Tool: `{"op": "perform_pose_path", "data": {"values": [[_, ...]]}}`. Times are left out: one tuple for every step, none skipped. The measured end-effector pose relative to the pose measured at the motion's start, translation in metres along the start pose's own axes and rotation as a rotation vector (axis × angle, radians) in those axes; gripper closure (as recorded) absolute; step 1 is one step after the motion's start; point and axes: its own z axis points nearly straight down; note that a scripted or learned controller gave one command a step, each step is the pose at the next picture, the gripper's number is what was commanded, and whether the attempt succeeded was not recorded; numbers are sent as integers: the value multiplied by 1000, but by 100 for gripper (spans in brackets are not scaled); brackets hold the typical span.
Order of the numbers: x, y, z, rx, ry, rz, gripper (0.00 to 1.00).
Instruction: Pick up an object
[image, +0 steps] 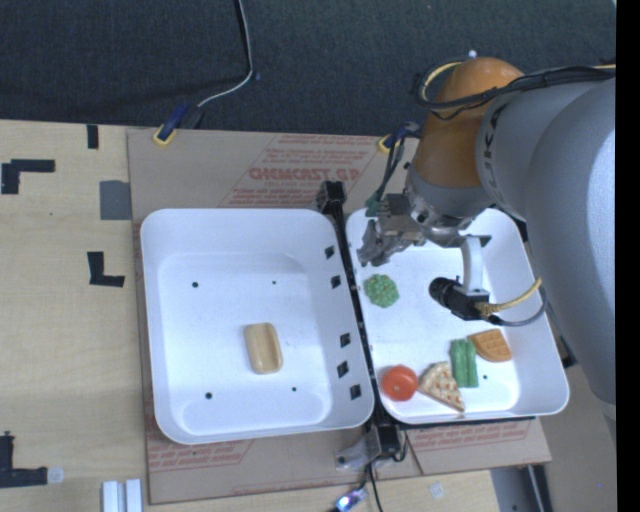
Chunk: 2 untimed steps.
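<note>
My gripper (377, 250) hangs over the upper left part of the right bin (540, 400), just above a green broccoli piece (381, 291). Nothing shows between its fingers. Further down in the same bin lie a red tomato (400, 383), a pizza slice (441, 386), a green pepper-like piece (463, 362) and an orange piece (491, 346). A tan bread roll (264, 348) lies alone in the left bin (170, 240).
The grey arm with its orange band (470, 90) covers the right bin's upper right part. A black cylinder (455, 297) on the arm's cabling hangs right of the broccoli. Black clips (345, 340) join the bins along the middle wall.
</note>
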Motion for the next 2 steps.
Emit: {"op": "perform_pose_path", "data": {"values": [[62, 20, -1, 7, -1, 4, 100], [78, 71, -34, 2, -2, 7, 100]]}}
